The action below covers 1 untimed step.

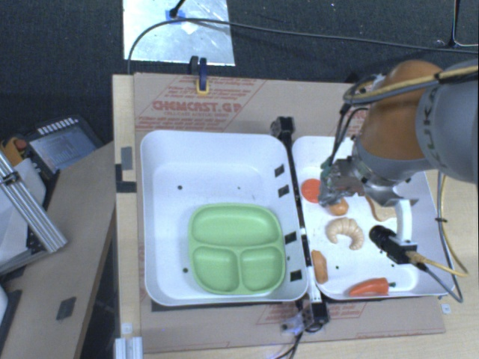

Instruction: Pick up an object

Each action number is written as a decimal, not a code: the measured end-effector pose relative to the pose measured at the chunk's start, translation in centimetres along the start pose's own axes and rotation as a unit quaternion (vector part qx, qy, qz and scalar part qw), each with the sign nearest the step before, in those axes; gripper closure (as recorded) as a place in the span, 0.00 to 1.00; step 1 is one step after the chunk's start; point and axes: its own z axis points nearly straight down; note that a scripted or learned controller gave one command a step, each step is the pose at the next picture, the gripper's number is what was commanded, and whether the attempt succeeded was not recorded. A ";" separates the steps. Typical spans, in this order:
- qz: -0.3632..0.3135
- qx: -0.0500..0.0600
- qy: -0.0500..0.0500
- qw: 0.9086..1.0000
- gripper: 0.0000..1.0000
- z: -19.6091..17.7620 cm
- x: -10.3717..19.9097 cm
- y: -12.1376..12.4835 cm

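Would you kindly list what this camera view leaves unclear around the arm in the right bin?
- Gripper: blurred; finger state and any hold unreadable.
- Small orange item below it: half covered by the gripper, identity unclear.
- Tan flat piece: mostly under the grey wrist.
- Right white bin: far corner covered by the arm.

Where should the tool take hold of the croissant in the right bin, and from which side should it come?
Probably from straight above, closing across the thick middle of the croissant. It lies flat on the right bin floor as a curved crescent with tapering ends, so the middle looks the easiest part to pinch. Bare floor shows on either side of its belly, while the tool hangs just up-left of it.
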 end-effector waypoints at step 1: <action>-0.001 -0.001 0.000 1.000 1.00 -1.5 5.5 0.6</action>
